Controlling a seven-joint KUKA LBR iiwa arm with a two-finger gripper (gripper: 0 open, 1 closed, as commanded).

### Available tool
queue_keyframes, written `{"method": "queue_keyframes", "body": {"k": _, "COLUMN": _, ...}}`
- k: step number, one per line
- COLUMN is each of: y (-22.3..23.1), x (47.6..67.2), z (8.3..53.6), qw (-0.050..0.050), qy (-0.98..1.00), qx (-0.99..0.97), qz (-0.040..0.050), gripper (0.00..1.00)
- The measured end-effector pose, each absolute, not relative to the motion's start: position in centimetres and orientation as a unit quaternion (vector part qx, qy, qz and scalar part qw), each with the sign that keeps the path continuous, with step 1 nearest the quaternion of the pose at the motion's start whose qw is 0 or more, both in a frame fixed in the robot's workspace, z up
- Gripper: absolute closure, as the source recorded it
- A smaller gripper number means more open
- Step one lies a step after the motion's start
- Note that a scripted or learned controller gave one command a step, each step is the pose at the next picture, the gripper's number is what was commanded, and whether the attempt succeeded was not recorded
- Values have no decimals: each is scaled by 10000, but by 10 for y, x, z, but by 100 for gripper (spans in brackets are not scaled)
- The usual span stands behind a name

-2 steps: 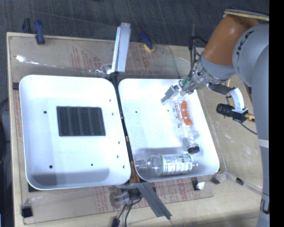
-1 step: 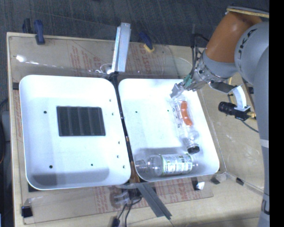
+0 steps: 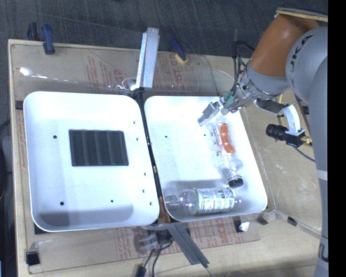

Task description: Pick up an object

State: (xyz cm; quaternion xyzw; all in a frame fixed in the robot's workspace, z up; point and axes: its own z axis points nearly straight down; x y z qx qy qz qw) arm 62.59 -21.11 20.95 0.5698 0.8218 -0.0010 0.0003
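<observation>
The tool (image 3: 214,112) hangs over the right bin (image 3: 179,160), just above an orange-labelled bottle (image 3: 225,146); I cannot tell its opening. Nothing looks lifted yet; the grasp remains.

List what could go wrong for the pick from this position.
1. The tool sits over the top end of the clear bottle with the orange label, which lies on its side; a round, smooth bottle may roll or slip out of the grasp.
2. That bottle lies close to the right bin's wall, so the tool may strike the rim.
3. The second clear bottle lies nearby and could get knocked.
</observation>
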Motion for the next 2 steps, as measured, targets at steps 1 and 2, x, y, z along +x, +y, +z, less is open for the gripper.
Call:
{"method": "queue_keyframes", "body": {"k": 1, "y": -211, "x": 626, "z": 210, "qw": 3, "qy": 8218, "qx": 5697, "qz": -10, "gripper": 0}}
{"method": "queue_keyframes", "body": {"k": 2, "y": -208, "x": 627, "z": 193, "qw": -10, "qy": 8772, "qx": 4801, "qz": -5, "gripper": 0}}
